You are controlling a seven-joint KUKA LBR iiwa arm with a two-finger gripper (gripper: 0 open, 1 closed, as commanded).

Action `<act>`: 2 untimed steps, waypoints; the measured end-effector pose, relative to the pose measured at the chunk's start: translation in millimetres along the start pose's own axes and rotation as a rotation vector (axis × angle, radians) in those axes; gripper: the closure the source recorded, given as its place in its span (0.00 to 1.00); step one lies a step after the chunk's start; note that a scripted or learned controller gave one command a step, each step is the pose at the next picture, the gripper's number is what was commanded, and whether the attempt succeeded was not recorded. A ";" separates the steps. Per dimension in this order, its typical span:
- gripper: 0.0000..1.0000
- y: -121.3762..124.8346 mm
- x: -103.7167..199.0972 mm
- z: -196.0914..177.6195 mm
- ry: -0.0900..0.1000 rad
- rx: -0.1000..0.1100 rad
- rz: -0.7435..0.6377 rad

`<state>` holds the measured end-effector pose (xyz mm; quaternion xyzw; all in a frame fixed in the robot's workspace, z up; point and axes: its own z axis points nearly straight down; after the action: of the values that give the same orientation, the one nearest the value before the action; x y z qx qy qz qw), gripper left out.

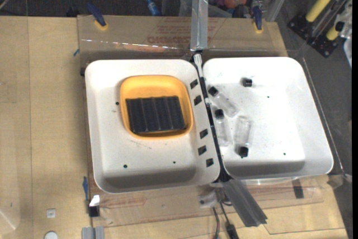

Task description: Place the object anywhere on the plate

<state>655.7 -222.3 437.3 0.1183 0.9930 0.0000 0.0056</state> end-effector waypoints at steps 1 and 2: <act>1.00 3.1 -6.3 0.6 0.001 0.000 -0.127; 1.00 0.5 -0.6 0.0 0.004 -0.003 -0.489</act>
<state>656.4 -222.0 437.3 -0.1256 0.9921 0.0002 0.0034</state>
